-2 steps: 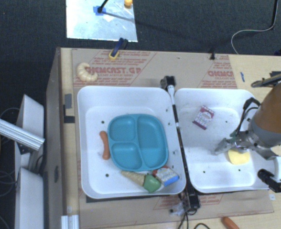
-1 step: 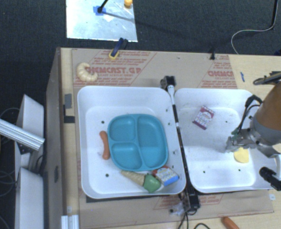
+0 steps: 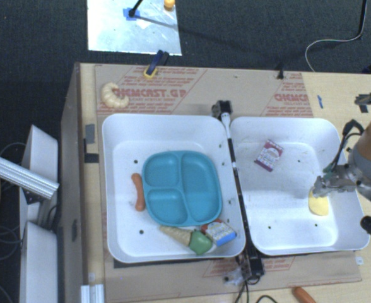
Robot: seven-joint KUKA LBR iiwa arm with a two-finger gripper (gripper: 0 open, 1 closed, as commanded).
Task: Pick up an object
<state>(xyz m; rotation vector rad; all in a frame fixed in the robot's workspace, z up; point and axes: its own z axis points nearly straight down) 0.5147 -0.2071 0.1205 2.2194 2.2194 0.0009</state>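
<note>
My gripper (image 3: 327, 186) reaches into the right bin (image 3: 286, 242) from the right edge, low over its right side. A small pale yellow object (image 3: 319, 206) lies on the bin floor directly below the gripper tip, touching it or nearly so. A maroon and white packet (image 3: 269, 154) lies near the back of the same bin, well left of the gripper.
The left bin (image 3: 119, 163) holds a blue divided plate (image 3: 181, 187), an orange sausage (image 3: 138, 191), a cone-shaped piece (image 3: 176, 233), a green block (image 3: 200, 243) and a small box (image 3: 222, 233). A divider bar (image 3: 231, 163) runs between the bins.
</note>
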